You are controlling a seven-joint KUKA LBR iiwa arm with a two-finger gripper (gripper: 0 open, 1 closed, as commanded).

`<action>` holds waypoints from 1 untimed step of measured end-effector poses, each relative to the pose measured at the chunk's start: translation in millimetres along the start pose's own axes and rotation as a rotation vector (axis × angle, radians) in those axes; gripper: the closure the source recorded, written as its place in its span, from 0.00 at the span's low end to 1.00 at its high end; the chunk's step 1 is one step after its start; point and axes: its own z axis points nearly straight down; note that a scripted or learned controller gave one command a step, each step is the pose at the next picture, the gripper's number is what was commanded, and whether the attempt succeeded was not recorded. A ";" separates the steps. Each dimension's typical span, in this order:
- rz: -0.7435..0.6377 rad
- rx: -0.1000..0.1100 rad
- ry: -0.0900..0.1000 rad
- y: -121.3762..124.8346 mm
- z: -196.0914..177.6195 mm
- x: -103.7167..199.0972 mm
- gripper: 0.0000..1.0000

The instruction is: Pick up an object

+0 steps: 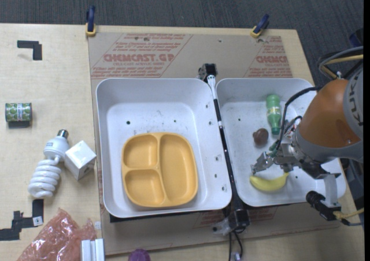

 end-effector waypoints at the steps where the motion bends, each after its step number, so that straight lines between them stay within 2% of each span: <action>1: 0.002 -0.003 -0.001 1.5 -9.9 -0.8 1.00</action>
